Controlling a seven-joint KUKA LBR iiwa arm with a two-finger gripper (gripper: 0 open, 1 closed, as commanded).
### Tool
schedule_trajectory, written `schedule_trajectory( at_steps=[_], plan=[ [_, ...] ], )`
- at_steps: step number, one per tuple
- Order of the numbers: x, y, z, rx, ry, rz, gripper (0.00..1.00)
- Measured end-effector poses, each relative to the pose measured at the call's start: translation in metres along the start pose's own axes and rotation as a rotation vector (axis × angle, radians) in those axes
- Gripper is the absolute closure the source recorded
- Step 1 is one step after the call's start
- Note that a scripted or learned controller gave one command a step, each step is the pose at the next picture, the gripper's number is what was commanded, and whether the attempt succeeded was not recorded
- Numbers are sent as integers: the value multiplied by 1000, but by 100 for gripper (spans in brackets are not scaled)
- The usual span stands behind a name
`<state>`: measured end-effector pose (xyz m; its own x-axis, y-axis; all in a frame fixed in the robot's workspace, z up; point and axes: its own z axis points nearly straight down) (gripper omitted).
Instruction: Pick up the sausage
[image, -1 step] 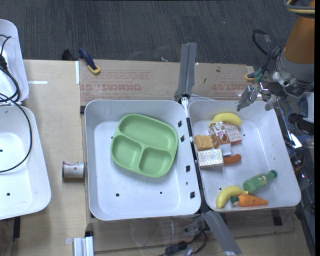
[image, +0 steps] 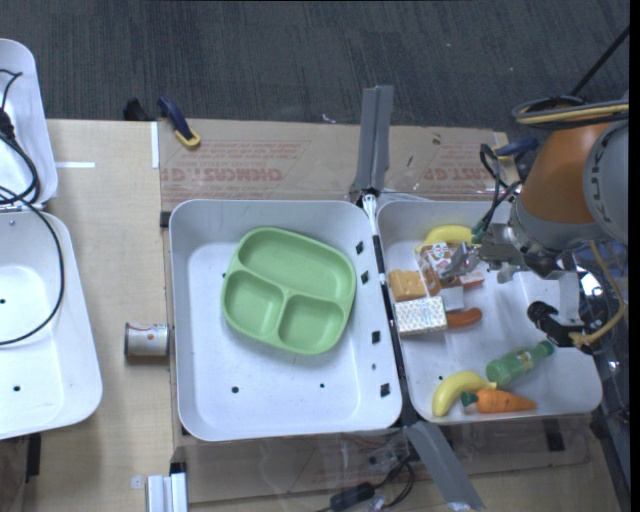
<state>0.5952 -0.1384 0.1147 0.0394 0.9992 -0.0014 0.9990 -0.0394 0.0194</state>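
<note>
Jaws are hard to read from above: the gripper (image: 462, 262) hangs low over the right bin (image: 570, 395), but its tips are small and blurred against the food under them, so I cannot tell if they are apart or together, and I see nothing clearly held between them. Just below the gripper and a little to its left lies the sausage (image: 463, 319), a short red-brown stick lying flat on the bin floor, its left end touching a white speckled box (image: 420, 315). Right under the gripper sits a small packet with red print (image: 440, 268), and just above that is a yellow banana (image: 447, 236) near the bin's top wall. Left of the gripper is a brown piece of bread (image: 406, 285), resting just above the speckled box. Farther down from the gripper, near the bin's front edge, are a second banana (image: 456, 390), an orange carrot (image: 505, 402) touching it, and a green bottle (image: 518, 363) lying tilted beside them. Behind the gripper, to its right, the grey arm with the orange band (image: 560, 185) reaches in over the bin's right side. Well off to the gripper's left, the left bin (image: 200, 380) holds a green plate with three sections (image: 289, 290). Past that bin, on the wooden bench (image: 110, 200), a small can (image: 146, 340) lies on its side.
</note>
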Motion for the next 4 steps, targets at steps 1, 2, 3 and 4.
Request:
schedule_trajectory(
  at_steps=[1, 2, 3, 4],
  plan=[
    [-26, -26, 7, -15, 3, 21, 0],
    [-22, -38, 7, -19, -3, 36, 0],
    [-11, -38, 7, -16, -10, 22, 0],
    [-5, -52, 7, -19, -8, 47, 0]
  ],
)
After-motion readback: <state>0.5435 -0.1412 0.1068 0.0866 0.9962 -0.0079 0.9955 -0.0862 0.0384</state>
